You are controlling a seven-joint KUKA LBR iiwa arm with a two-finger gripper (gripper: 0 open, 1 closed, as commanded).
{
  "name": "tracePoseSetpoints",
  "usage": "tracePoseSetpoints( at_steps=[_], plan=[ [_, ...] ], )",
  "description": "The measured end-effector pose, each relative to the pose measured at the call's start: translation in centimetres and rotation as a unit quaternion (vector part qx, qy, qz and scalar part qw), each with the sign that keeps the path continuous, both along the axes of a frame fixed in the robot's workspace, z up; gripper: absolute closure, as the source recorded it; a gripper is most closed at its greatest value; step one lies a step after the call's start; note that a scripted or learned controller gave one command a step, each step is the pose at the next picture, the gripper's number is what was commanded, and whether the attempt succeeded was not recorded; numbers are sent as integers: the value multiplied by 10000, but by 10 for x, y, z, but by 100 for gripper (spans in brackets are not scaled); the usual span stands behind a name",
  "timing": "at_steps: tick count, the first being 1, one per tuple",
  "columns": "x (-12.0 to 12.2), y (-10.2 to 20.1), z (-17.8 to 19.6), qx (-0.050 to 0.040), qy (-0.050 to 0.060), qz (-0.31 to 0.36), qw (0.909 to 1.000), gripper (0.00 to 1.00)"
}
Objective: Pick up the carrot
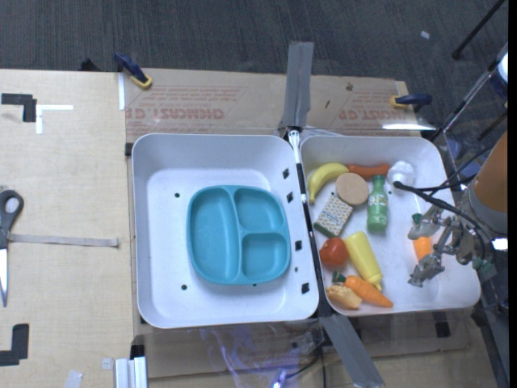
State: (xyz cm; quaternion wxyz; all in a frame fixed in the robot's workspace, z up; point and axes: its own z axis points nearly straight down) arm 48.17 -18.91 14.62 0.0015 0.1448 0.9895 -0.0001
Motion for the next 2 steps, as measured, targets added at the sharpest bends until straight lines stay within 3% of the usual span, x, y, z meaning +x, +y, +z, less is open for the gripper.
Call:
tracePoseSetpoints(
  at_steps=[1, 2],
  plan=[
    [47, -10, -54, 1, -2, -1245, 9922, 0],
    [-1, -13, -53, -1, -6, -960, 9954, 0]
  ],
)
